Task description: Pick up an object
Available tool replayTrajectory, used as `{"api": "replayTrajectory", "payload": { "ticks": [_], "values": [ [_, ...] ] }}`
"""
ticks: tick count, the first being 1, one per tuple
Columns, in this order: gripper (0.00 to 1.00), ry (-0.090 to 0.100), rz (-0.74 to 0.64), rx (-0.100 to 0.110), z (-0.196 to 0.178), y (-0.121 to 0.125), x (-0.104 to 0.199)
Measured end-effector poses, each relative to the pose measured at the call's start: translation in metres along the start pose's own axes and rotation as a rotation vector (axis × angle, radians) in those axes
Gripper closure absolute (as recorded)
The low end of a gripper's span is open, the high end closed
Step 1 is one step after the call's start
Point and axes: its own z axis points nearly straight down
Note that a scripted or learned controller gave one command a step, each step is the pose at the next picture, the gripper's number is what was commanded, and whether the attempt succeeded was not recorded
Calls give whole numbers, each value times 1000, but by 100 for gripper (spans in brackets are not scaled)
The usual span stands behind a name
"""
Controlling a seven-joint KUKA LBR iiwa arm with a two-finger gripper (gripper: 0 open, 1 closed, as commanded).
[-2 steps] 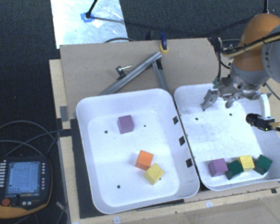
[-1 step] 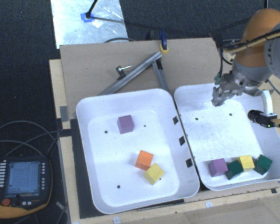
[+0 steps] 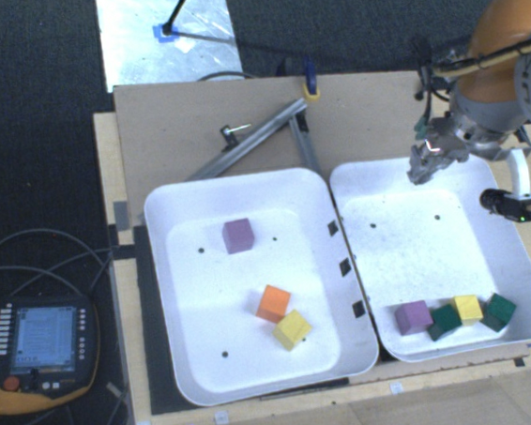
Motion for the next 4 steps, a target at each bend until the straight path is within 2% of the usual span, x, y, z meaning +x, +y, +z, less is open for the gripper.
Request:
{"api": "replayTrajectory", "payload": {
  "ticks": [1,2,4],
  "values": [
    [100,0,-1,-2,-61,-2,8],
    [100,0,0,2,-90,0,8],
    [100,4,-6,7,-78,-3,120]
  ]
}}
